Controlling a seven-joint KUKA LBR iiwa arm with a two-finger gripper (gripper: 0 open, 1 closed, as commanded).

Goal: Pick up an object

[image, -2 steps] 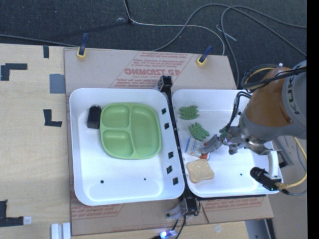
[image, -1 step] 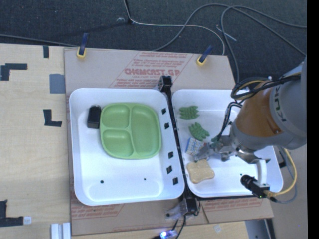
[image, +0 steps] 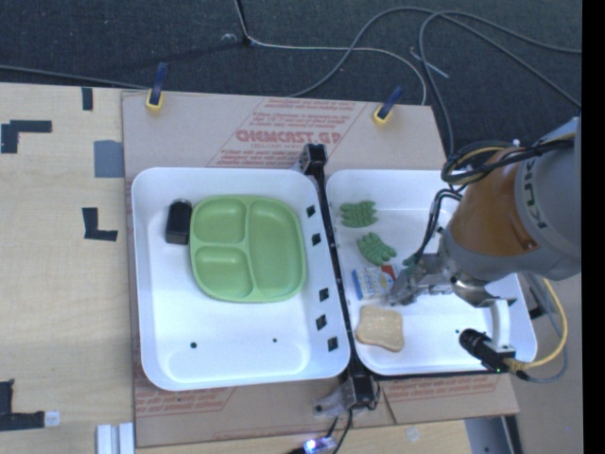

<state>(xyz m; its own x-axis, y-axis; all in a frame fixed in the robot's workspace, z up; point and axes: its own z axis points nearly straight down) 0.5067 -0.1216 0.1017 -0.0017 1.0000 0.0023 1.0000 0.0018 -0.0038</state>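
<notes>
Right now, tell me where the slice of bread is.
The slice of bread lies in the right bin, near its front left corner, just below the gripper.

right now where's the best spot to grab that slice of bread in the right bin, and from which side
The slice of bread lies flat near the front of the right bin, close to the divider. Probably best to come straight down from above and pinch it across its narrower span, one finger on each long edge. The gripper hangs just behind it, beside the small blue and red item, so a short move forward should do.
</notes>
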